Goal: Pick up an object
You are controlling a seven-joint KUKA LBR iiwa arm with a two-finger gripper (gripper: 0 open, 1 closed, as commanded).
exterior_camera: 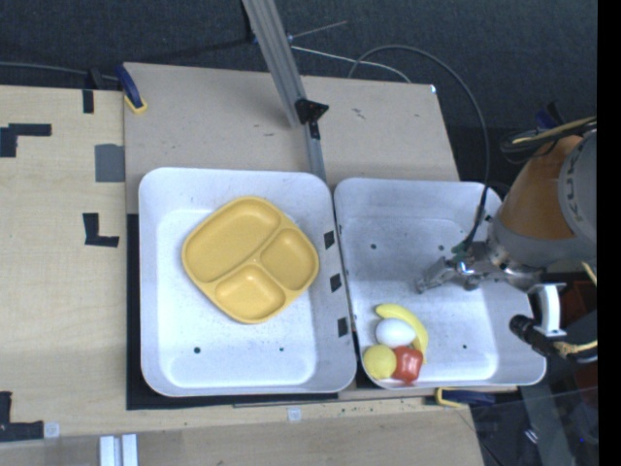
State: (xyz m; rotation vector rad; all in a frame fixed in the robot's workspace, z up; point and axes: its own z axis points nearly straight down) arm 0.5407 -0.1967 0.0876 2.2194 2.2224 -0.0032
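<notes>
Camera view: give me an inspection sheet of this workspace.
Surface: bench bearing two white bins, left bin and right bin.
Job's things: yellow tray in left bin; banana, white egg, yellow ball and red item clustered at right bin's front edge.
Clutter: nothing seen.
Grippers: tool low over right bin, holding nothing visible.
Cables: thin wires behind bins.
Surroundings: dark floor, metal pole.

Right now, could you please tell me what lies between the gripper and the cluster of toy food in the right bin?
In the camera view, only bare white bin floor lies between the gripper and the toy food.
</notes>
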